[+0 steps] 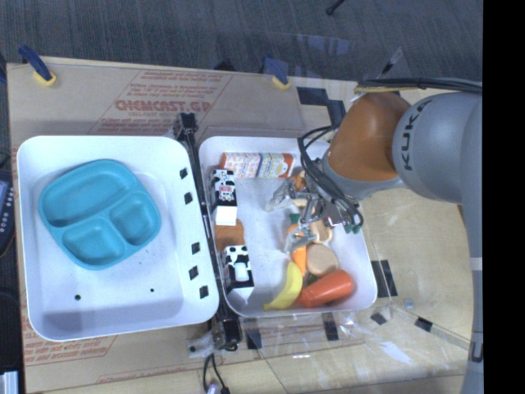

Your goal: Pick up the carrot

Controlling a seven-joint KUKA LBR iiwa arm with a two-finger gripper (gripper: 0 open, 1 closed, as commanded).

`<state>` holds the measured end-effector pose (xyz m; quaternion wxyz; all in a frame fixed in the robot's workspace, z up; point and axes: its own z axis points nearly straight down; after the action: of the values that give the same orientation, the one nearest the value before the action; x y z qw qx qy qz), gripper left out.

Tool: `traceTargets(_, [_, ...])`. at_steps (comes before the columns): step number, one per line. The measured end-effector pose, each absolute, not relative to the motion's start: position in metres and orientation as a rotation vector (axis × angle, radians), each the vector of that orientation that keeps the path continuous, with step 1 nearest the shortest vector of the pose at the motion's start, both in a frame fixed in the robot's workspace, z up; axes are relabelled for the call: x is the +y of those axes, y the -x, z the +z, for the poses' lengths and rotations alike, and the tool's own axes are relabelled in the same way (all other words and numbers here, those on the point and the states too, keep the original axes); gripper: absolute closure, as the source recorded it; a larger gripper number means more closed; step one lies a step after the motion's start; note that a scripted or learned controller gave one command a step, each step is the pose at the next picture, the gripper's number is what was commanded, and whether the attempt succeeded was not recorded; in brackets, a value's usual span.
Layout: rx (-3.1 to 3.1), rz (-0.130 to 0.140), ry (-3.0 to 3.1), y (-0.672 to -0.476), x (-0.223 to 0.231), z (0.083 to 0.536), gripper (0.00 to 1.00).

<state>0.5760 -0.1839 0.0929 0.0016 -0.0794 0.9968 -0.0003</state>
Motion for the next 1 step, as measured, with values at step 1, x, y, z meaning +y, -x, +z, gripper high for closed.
traceTargets(1, [3.143, 0.003, 0.087, -0.5156, -0.1545, 0.0913, 0.00])
